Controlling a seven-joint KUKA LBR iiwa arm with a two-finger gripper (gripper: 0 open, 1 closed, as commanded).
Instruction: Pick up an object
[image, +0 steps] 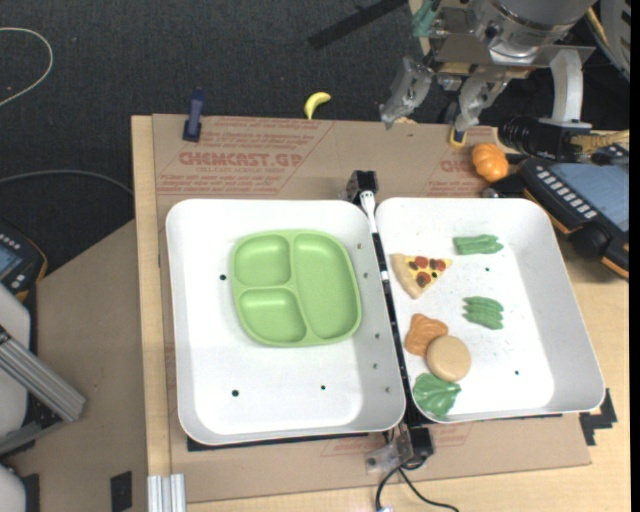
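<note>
My gripper (432, 108) hangs spread and empty, fingers splayed, past the far rim of the right bin (530, 215), so the risk I see is a long slanted drop that clips that rim or lands between items and pinches nothing. Candidates all sit in that bin: pizza slice (420, 271) near its left wall, two green pieces (478, 245) (484, 312) mid-bin, and a crowded cookie (447, 357) touching its neighbours, easy to nudge. Arm enters from above-right, wrist pointing down.
</note>
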